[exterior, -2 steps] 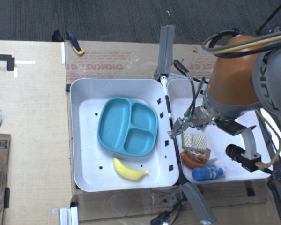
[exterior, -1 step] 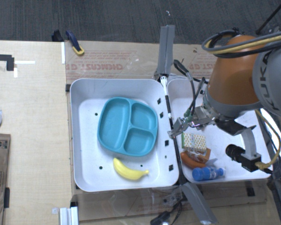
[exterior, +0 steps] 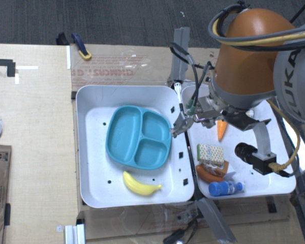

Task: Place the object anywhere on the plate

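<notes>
The blue three-compartment plate [exterior: 139,136] lies in the left white bin [exterior: 91,151], with nothing on it. My gripper [exterior: 217,118] is over the upper left part of the right bin [exterior: 274,184], mostly hidden under the arm's orange band. An orange carrot [exterior: 221,130] sticks out from just beneath the gripper, its tip pointing toward the bin's front. Whether the carrot is held or lying on the bin floor cannot be told from this view.
A yellow banana [exterior: 140,185] lies in the left bin in front of the plate. The right bin also holds a snack packet [exterior: 211,153], an orange-brown item [exterior: 211,173] and a small blue bottle [exterior: 224,188]. The divider between the bins runs just left of the gripper.
</notes>
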Controlling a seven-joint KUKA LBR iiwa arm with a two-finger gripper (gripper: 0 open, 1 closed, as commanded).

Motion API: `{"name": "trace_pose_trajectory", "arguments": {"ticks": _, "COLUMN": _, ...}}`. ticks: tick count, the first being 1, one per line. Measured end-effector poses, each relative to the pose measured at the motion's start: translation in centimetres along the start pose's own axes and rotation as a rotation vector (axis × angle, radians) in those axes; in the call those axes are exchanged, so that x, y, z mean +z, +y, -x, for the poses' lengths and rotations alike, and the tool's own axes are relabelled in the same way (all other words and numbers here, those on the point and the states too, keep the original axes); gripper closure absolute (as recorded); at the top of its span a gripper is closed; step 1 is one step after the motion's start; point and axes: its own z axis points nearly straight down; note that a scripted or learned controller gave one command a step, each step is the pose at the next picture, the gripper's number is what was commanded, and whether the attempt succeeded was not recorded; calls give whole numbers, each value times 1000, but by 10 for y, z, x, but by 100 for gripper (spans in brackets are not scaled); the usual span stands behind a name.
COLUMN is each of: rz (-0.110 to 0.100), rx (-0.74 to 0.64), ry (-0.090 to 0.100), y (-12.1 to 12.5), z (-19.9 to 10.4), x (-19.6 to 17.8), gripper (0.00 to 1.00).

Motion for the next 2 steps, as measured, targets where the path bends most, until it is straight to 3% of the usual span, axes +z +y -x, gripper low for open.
{"name": "trace_pose_trajectory", "arguments": {"ticks": 1, "rz": -3, "rx": -2, "ry": -3, "y": 1, "z": 1, "x": -8, "gripper": 100}}
{"name": "trace_pose_trajectory", "arguments": {"ticks": 2, "rz": -3, "rx": -195, "ry": 0, "y": 23, "z": -67, "x": 70, "gripper": 100}}
